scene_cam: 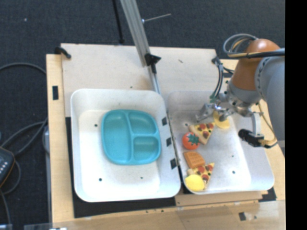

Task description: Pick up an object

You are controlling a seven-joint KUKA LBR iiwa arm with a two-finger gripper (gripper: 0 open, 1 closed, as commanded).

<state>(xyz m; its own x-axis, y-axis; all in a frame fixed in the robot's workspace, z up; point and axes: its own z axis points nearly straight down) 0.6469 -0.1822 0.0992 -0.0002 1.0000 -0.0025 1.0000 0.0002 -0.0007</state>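
Two shallow white bins side by side on worktop (110,66). Left bin (84,176) holds blue divided plate (130,137), three compartments, lying flat near bin's middle. Right bin (249,169) just beside left one, rims touching or nearly so. Grey metal rail (136,25) slants from top edge down to gap between bins. Dark carpet (48,13) around worktop; black cables (19,128) at left.

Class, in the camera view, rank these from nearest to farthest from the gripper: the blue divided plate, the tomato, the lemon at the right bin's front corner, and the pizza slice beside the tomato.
Measured from the gripper:
1. Pizza slice, right bin, just below the gripper.
2. Tomato, right bin, left of that slice.
3. Lemon, right bin's front left corner.
4. Blue divided plate, left bin.
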